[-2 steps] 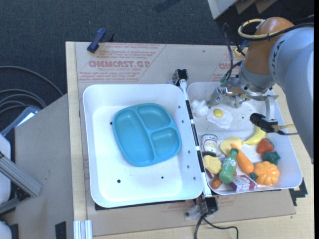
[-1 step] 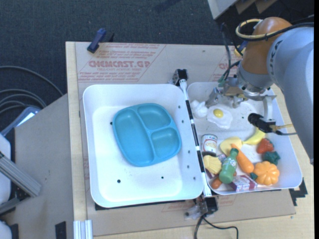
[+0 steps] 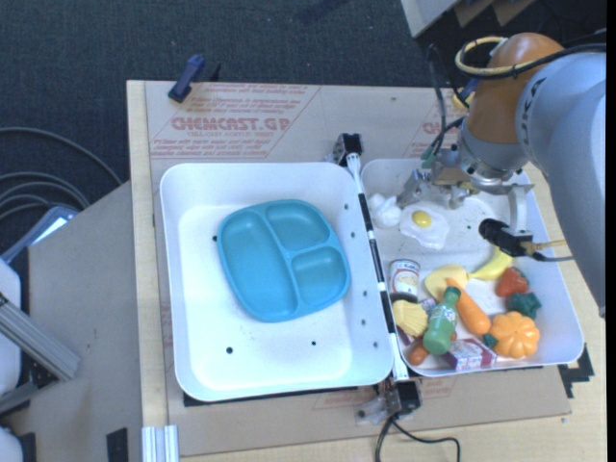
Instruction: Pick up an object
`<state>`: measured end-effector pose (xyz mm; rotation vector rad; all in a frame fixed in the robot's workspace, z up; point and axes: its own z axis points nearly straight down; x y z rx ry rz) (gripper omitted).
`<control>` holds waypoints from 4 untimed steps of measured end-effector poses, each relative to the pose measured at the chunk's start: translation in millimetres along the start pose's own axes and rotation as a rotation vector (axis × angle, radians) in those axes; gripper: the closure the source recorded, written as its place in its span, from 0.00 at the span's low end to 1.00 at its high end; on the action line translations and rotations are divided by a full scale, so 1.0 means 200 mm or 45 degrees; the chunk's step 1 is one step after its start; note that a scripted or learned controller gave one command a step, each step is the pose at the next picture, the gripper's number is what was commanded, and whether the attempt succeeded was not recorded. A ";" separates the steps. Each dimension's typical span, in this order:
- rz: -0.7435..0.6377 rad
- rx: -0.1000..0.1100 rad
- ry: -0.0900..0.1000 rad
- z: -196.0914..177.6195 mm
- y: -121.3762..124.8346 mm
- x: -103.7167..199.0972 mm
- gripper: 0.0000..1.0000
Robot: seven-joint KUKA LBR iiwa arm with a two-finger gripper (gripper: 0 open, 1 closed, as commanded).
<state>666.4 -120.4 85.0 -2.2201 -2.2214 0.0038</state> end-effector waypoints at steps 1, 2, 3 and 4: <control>0.000 0.000 0.000 0.00 0.00 0.00 0.00; 0.002 0.000 0.003 0.00 -0.38 0.04 0.00; 0.005 -0.001 -0.006 0.00 -0.01 0.09 0.00; 0.001 -0.004 0.000 0.00 0.00 0.08 0.00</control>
